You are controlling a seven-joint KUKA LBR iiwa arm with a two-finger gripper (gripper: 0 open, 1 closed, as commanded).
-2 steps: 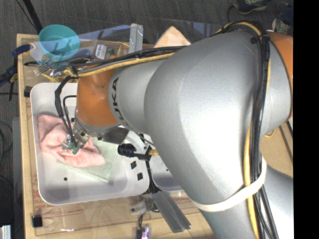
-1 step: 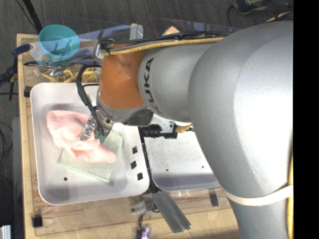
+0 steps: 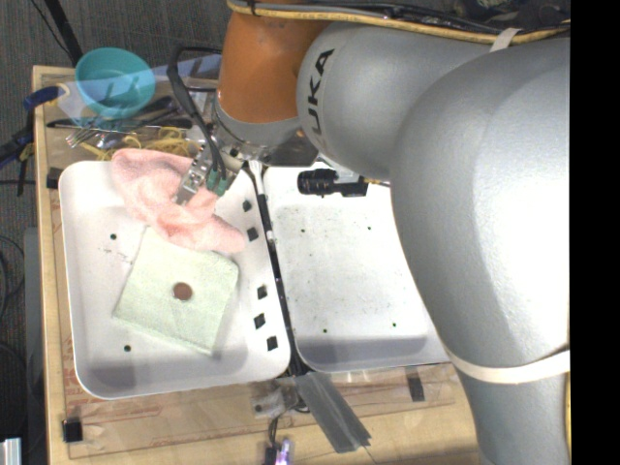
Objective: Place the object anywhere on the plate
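A pale green square plate lies flat in the left bin, toward its front. A small brown round piece rests near the plate's middle. Behind the plate, a crumpled pink cloth is heaped in the bin's back part, and its front fold touches the plate's far edge. My gripper reaches down from the orange wrist band and sits low over the right side of the pink cloth, at or just above its surface. It is well behind the plate.
The right bin is largely covered by my grey arm. A teal cup, cables and yellow clutter sit behind the left bin. The bins' shared black-clipped rim runs just right of the plate.
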